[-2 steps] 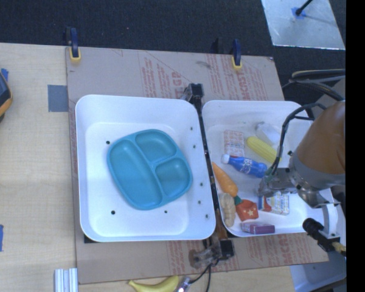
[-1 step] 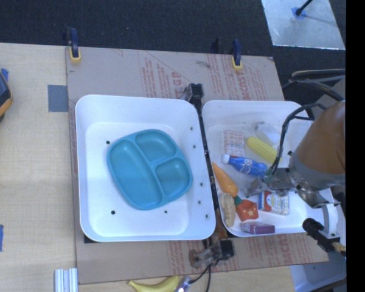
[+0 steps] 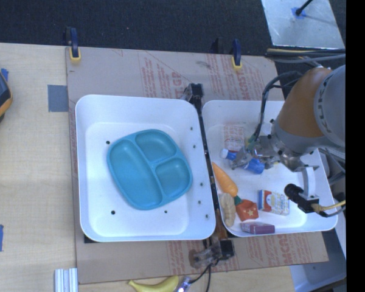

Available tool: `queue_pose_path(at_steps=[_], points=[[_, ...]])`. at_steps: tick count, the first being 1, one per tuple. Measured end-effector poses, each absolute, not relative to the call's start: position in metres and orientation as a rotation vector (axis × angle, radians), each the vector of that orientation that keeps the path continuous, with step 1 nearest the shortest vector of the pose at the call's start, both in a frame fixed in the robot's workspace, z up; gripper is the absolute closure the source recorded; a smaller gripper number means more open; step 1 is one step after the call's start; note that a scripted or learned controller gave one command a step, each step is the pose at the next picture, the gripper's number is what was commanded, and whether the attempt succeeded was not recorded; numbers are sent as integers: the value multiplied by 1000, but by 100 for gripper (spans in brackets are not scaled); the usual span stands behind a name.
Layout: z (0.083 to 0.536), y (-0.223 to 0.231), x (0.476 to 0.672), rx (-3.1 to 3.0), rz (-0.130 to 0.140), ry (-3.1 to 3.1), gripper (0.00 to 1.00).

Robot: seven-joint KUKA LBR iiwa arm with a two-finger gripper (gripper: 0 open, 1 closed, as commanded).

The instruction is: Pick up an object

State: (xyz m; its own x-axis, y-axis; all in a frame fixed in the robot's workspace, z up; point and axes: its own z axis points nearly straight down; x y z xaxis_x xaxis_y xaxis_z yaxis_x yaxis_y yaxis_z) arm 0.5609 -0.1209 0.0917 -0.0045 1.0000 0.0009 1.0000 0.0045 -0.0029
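Fixed overhead view of the bench (image 3: 30,181) with 2 shallow white bins side by side. The left bin (image 3: 91,163) holds a blue divided plate (image 3: 149,169), tilted slightly, near its centre. The right bin (image 3: 319,224) carries the candidates for pickup: an orange carrot-like toy (image 3: 224,179) against its left wall, a red carton (image 3: 247,210) just below it, a small white-and-red package (image 3: 275,202) to the right, a purple bar (image 3: 258,228) along the lower rim, and a blue object (image 3: 253,165) near the centre.

The arm (image 3: 307,111) enters from the right of the frame, and its hand (image 3: 260,154) sits low over the blue object. Whether the hand is spread or closed cannot be told here, and nothing is visibly pinched.

For a clean step, you should commit to 1 target, probably the blue object directly beneath. Centre the hand on it, descend vertically, and keep clear of the neighbouring clutter. The object looks small and irregular, so it may slip sideways.
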Motion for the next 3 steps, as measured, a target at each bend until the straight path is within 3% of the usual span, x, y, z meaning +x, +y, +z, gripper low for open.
queue_pose_path(at_steps=[1, 2, 3], points=[[92, -97, 610, -2215, 1, -2224, 0], [92, -105, 585, -2215, 5, -2223, 0], [92, -93, 601, -2215, 1, -2224, 0]])
